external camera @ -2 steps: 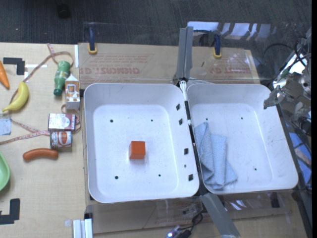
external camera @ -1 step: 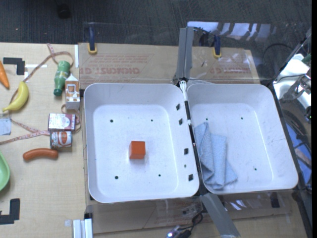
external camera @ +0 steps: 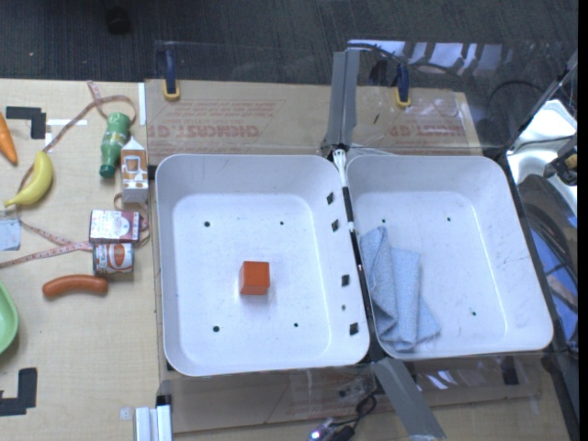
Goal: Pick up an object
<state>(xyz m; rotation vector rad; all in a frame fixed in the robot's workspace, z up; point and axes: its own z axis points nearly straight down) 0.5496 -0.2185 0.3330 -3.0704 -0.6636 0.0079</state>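
**Ana:** Block [external camera: 255, 277], orange-red and roughly cube-shaped, is the likeliest thing to pick up. Start me with the biggest things, though.

**Ben:** Largest is the bench [external camera: 55, 356], a pale wooden surface seen from above at a slant. On it sit two shallow white bins side by side, touching along a shared edge. The left bin [external camera: 184, 338] holds the block; the right bin [external camera: 496, 320] holds a crumpled light-blue cloth [external camera: 397, 292] against its left wall.

**Ana:** Why is the block where it is?

**Ben:** My guess is it was simply dropped there. It rests flat on the bin floor, a little below centre, well apart from every wall, which should leave room for fingers on either side.

**Ana:** How does it look?

**Ben:** Small, solid-coloured, with crisp edges; its top face is lighter than the side facing the camera. It looks rigid and easy to grip.

**Ana:** And the claw?

**Ben:** I cannot tell its state. At the right edge there is part of the machine [external camera: 551, 145], pale and shiny, but no fingers I can make out, and nothing being held.

**Ana:** Anything smaller?

**Ben:** Left of the bins lie toy foods: a banana [external camera: 33, 182], a green bottle [external camera: 114, 141], a sausage [external camera: 75, 287] and a small can [external camera: 114, 259].
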